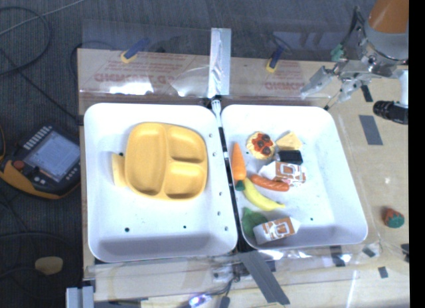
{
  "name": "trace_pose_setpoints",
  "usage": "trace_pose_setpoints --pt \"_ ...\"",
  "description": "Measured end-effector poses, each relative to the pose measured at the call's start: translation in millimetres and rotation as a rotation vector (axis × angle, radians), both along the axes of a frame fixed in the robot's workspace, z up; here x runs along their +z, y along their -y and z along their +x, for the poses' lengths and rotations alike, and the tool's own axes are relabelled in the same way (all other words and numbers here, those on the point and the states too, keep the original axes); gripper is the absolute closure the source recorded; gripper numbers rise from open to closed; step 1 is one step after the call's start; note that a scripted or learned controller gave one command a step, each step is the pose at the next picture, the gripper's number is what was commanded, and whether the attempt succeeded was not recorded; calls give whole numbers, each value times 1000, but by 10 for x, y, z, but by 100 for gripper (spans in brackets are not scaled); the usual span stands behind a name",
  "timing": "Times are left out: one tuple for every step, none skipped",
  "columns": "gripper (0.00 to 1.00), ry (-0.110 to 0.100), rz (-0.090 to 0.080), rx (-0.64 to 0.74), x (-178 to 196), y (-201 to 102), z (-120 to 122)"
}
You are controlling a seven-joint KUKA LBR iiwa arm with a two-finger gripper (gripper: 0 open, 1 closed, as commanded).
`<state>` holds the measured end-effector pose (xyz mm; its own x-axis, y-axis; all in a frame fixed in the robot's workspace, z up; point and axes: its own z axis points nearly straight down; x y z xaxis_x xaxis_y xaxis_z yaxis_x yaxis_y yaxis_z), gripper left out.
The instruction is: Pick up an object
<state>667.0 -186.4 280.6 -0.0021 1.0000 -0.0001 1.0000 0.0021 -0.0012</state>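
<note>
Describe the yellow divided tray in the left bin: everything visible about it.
The yellow tray looks like moulded plastic, with rounded corners and three compartments: one long one on its left, two smaller ones on its right. It lies flat and right side up, slightly rotated, in the upper middle of the left bin. Nothing lies in its compartments. A pale yellow object pokes out from under its left edge.

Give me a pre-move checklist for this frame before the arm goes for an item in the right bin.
1. End effector clear of the bins: ok, it sits beyond the far right corner of the right bin.
2. Nothing between its fingers: ok.
3. Targets present: ok, carrot, banana, sausage and small carton lie in the right bin.
4. Items spaced for a clean grasp: not ok, they crowd together near the divider.
5. Yellow tray out of the way: ok, it lies in the left bin.
</note>
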Motion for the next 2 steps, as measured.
trace_pose_setpoints --pt "0 2 0 158 -1668 -237 -293" --pt "100 3 5 159 -1577 -256 -287"
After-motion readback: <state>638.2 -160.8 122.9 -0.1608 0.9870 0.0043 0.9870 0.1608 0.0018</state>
